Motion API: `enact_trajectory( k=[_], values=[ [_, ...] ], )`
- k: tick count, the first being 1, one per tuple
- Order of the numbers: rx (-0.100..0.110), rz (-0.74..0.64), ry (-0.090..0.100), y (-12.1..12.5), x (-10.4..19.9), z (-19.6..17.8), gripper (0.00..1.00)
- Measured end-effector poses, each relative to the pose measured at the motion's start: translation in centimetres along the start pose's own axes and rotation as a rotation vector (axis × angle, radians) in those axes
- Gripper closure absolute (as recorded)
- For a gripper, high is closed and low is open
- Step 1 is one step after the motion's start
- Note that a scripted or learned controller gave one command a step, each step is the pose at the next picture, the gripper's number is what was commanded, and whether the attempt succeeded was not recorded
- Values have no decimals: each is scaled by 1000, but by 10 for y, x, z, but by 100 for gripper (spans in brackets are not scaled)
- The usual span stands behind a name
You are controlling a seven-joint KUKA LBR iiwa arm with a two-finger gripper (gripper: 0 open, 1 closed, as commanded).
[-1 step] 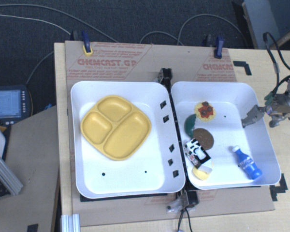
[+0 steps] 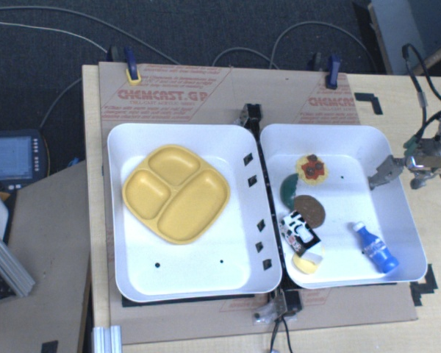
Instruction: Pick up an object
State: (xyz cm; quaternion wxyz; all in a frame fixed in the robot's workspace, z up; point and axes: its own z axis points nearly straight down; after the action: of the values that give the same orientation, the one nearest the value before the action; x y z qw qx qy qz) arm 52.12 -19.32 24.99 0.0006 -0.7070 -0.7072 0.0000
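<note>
Here we see the pincer at the right bin's right rim, jaw state unclear; the blue plastic bottle lies below it, pointing diagonally.

The 2 white bins look like smooth plastic with a soft sheen. The yellow divided plate is matt plastic. The blue bottle appears glossy plastic. Beneath lies a brown board, matt like cardboard, printed in red. The surface looks like pale wood.
</note>
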Motion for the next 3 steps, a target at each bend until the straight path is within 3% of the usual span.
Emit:
enact_trajectory(
  k=[3],
  values=[
    [6,1,3,-2,0,159,0]
  ],
)
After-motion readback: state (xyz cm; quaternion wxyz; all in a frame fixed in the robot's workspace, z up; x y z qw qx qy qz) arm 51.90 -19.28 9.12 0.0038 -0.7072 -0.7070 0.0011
